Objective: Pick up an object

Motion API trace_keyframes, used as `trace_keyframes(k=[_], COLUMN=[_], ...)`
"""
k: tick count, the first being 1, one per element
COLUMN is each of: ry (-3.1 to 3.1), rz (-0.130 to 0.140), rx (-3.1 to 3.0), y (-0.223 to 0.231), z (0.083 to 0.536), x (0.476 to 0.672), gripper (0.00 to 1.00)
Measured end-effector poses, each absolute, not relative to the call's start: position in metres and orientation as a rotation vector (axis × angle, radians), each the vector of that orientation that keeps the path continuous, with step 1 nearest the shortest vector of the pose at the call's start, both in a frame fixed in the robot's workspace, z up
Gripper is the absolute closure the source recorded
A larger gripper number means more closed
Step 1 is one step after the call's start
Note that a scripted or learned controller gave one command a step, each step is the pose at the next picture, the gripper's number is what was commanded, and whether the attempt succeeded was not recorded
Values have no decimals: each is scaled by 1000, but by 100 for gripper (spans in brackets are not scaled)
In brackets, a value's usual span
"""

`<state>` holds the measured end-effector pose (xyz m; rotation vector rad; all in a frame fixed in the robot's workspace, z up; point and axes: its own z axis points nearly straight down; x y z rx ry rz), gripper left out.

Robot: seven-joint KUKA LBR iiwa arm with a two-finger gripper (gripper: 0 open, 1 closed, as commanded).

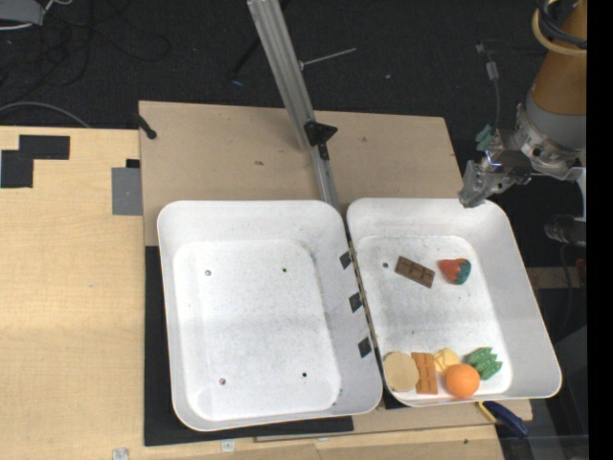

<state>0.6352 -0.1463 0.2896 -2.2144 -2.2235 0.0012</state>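
While the gripper (476,192) hangs over the right bin's (522,286) far rim, too small to read, a brown bar (415,272) lies mid-bin beside a red-green toy (455,270); an orange (462,380) crowds the near corner.

You see the grey arm with its orange band (560,75) cut off at the right edge; its two-finger gripper (474,192) is too small to read.
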Motion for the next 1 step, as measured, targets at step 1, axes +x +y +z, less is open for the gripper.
trace_keyframes(k=[1], ry=[-2223], rz=[2], rx=[-2213], y=[-94], z=[272], x=[632], gripper=[100])
